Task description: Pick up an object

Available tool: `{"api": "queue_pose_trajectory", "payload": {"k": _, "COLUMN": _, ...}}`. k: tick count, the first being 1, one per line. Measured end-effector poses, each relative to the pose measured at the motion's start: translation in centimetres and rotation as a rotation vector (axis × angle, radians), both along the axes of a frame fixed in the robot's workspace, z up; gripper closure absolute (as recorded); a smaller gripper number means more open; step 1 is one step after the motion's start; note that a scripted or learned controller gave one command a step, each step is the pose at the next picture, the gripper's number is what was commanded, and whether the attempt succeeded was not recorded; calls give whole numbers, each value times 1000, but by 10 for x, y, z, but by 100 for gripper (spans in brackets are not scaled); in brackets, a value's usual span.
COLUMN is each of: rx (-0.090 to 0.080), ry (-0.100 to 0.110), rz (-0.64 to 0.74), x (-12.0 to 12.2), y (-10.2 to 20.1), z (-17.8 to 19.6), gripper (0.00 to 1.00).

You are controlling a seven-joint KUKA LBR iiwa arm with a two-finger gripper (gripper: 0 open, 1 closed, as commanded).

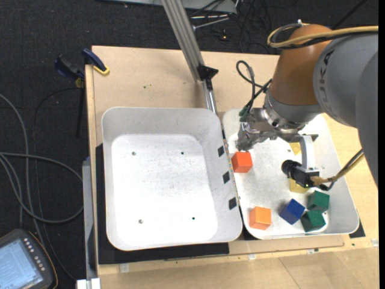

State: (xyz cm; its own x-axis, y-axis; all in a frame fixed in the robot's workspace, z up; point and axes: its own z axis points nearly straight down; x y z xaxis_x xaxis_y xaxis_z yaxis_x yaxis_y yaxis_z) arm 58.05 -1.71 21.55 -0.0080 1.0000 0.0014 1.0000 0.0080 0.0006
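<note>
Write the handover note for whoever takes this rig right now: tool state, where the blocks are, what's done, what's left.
Tool: low over the right bin, at its left side, just above the orange-red block. Nothing visibly held.
Blocks, all in the right bin: orange-red block near the left wall; orange block at the front; blue block beside it; two green blocks at the front right; yellow block partly hidden behind the black fitting.
Done: approach only.
Left: grasp a block and lift it, probably the orange-red one.
</note>
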Motion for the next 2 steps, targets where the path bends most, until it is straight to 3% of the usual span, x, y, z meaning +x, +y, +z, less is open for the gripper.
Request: {"api": "queue_pose_trajectory", "payload": {"k": 2, "rx": 1, "ry": -1, "rz": 0, "x": 2, "y": 104, "z": 10, "gripper": 100}}
